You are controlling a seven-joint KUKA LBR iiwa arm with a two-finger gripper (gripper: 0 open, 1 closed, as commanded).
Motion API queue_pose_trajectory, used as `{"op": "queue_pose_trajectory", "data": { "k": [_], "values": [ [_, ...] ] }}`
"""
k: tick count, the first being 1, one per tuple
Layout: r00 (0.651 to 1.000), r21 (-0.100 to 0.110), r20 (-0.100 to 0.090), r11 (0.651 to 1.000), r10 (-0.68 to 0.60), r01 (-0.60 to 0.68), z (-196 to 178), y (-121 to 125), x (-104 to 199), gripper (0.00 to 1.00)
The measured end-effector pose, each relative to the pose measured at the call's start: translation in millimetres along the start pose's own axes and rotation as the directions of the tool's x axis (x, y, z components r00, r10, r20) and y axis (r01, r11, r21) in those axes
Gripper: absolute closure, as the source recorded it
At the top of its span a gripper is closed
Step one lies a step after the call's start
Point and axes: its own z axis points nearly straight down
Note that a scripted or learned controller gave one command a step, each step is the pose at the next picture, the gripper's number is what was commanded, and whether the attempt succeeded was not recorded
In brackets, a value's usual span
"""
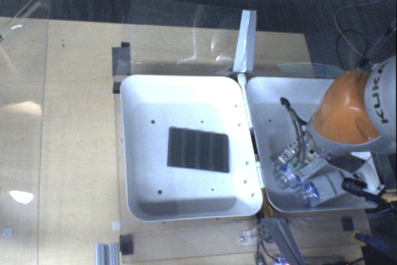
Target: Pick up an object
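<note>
A dark ribbed rectangular pad [198, 149] lies flat in the middle of the left bin [142, 102]. In the right bin [273, 93] the arm, grey with an orange band [344, 112], reaches down to the bin's lower part. Its gripper [296, 158] sits low over a clear plastic bottle [286, 177] and a bluish object [311, 193] near the front wall. The gripper's body and cables cover the fingertips, so I cannot tell whether anything is between them.
A clear upright divider [246, 40] stands behind the seam of the two bins. Black brackets [121, 62] sit at the left bin's corners. Cables [291, 112] trail from the wrist across the right bin. Pale wooden bench [62, 133] spreads to the left.
</note>
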Motion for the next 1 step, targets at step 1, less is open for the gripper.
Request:
{"op": "queue_pose_trajectory", "data": {
  "k": [1],
  "values": [
    [0.973, 0.025, -0.009, 0.973, 0.229, -0.229, -82.5, 21.2, 33.2, 1.00]
  ]
}}
